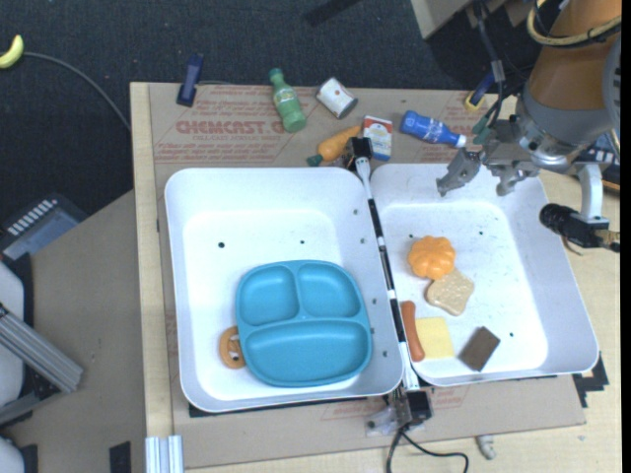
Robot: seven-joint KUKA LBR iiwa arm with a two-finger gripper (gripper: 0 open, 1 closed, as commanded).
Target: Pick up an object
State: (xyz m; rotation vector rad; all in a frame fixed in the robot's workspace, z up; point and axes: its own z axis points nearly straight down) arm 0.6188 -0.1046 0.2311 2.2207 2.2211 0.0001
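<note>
Gripper (485,172) spread, holding nothing, above right bin's (552,294) far edge. Risk: descends there, strikes rim, misses orange pumpkin (432,256) nearer centre.

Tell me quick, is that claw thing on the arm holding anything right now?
Tool: open, nothing between its fingers, hovering over the far edge of the right bin.

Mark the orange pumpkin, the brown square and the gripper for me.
orange pumpkin (432,256): camera view, centre of its top.
brown square (480,348): camera view, middle of its flat face.
gripper (481,176): camera view, midway between the fingertips, above the right bin's far edge.
</note>
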